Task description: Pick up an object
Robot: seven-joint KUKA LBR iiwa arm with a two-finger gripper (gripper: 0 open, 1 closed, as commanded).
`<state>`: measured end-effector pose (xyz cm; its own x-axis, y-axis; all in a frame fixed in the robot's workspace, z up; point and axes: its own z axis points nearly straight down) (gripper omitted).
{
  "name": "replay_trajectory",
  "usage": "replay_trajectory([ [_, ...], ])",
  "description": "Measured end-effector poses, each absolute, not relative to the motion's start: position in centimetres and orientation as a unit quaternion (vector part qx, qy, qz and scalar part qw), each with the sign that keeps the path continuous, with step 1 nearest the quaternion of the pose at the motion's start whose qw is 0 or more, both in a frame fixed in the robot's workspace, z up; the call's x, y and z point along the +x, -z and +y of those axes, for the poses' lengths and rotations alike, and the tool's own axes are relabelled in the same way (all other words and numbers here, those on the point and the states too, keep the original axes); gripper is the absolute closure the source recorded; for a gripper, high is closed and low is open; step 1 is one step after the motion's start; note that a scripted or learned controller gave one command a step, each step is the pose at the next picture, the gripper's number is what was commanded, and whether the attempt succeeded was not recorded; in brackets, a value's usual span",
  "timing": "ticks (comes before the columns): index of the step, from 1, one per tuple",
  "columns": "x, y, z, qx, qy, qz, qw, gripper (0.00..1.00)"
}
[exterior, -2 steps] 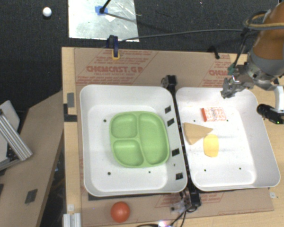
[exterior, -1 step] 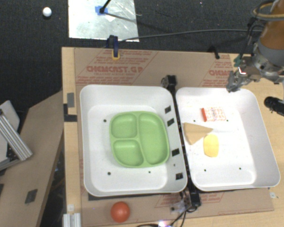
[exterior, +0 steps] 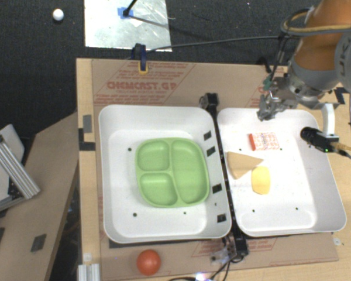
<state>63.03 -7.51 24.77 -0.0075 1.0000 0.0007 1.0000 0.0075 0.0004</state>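
Starting nearest the camera, an orange ball (exterior: 148, 261) rests on the cardboard sheet (exterior: 181, 78) outside the bins, at about seven o'clock in the view. Just beyond it, the left bin (exterior: 114, 157) carries a green divided tray (exterior: 172, 171) with three compartments. The right bin (exterior: 316, 215) holds three loose candidates for the pick: a yellow block (exterior: 260, 180) toward four o'clock, a tan wedge (exterior: 241, 163) touching it on its upper left, and farther back a small red-and-white packet (exterior: 263, 140).

By judgement, the yellow block looks light and fairly stiff, with rounded sides that could slip; closing across its narrow width seems safest. The wedge looks thin and flat, so hard to get under. The packet probably crinkles and lies low.

Farther still, the gripper (exterior: 268, 109) hangs over the back rim of the right bin near two o'clock, apart from all three items; whether its fingers are spread or closed cannot be told. Nothing shows between them.

Red lettering on the cardboard reads "CHEMCAST GP". The packet's print is too small to read.
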Motion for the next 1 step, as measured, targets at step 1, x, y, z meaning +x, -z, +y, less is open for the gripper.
replay_trajectory([
  [1,61.79,-24.83,-2.21,-0.704,0.0005,-0.710,0.000,1.00],
])
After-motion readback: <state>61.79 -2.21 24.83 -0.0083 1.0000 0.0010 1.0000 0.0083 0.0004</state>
